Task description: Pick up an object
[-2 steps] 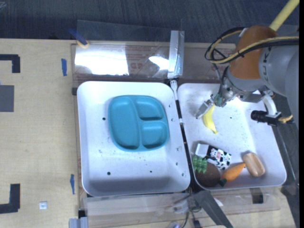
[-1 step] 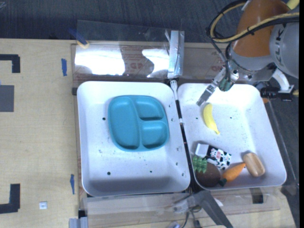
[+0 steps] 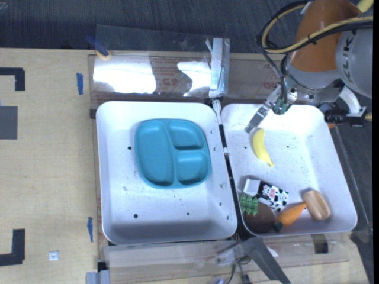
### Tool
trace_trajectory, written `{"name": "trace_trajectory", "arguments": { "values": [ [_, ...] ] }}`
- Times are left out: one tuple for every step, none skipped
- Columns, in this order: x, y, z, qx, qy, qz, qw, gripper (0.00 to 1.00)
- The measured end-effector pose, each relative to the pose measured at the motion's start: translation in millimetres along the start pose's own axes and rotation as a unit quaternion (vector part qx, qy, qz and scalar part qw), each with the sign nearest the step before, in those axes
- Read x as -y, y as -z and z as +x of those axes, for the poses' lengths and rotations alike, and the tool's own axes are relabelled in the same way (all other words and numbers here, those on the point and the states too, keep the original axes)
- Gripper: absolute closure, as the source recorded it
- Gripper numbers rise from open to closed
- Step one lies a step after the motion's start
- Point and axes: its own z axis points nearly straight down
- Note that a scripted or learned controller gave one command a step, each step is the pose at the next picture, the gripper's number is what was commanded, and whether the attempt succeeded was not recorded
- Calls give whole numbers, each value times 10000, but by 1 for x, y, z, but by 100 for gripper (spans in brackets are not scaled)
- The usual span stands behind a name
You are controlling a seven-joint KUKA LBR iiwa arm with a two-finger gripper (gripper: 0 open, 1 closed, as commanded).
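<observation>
Lower right of the frame, a carrot (image 3: 291, 215) and bread roll (image 3: 316, 204) sit in the right bin (image 3: 337, 158). The banana (image 3: 260, 147) lies mid-bin, just below the gripper (image 3: 259, 118). Can't tell how the pincer stands. The arm (image 3: 323, 37) leans in from the upper right.

Arm (image 3: 331, 34) was cropped by the top and right edges. Gripper (image 3: 259, 120) fingers were too small and blurred to read. The pile in the right bin (image 3: 337, 158) near corner overlapped: the brown round item (image 3: 260, 218) sat partly under the cow-patterned toy (image 3: 273, 197), and the green piece (image 3: 249, 206) couldn't be identified.
</observation>
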Motion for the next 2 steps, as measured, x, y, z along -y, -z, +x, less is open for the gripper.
{"name": "trace_trajectory", "arguments": {
  "values": [
    [42,-93,-7,-35,890,23,9960,0],
    [104,-98,29,-5,-826,-3,9966,0]
  ]
}}
